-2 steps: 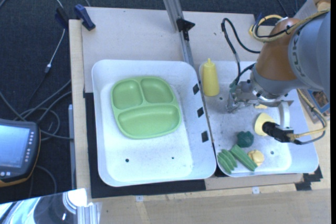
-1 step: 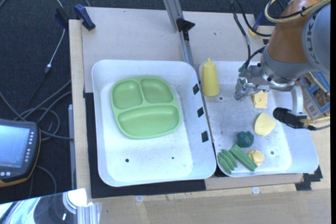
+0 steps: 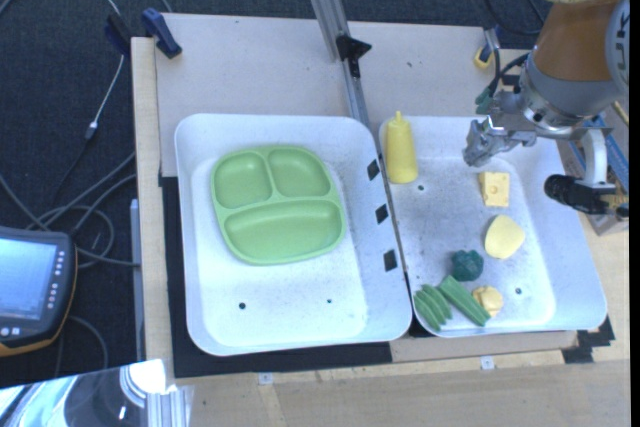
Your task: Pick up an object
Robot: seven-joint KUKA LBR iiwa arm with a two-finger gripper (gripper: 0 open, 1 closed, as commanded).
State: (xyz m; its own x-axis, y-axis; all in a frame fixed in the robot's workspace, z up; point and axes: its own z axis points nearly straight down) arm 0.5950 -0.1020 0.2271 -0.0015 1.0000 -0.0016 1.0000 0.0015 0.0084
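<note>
Yellow bottle (image 3: pixel 401 148) is seen lying at upper centre.
Fingers (image 3: pixel 478 153) are poised nearby; their state cannot be told.

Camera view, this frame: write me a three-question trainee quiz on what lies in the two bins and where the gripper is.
1. True or false: the green divided plate lies in the left bin.
2. Which item stands nearest the divider between the bins? A) yellow bottle B) cheese wedge C) broccoli
3. Fill in: the gripper hangs over the ___ bin.

Key
1. True; it has three compartments.
2. A; the bottle sits at the far left edge of the right bin.
3. Right; it is at the bin's far end, above the cheese wedge, with nothing seen between its fingers.
</note>
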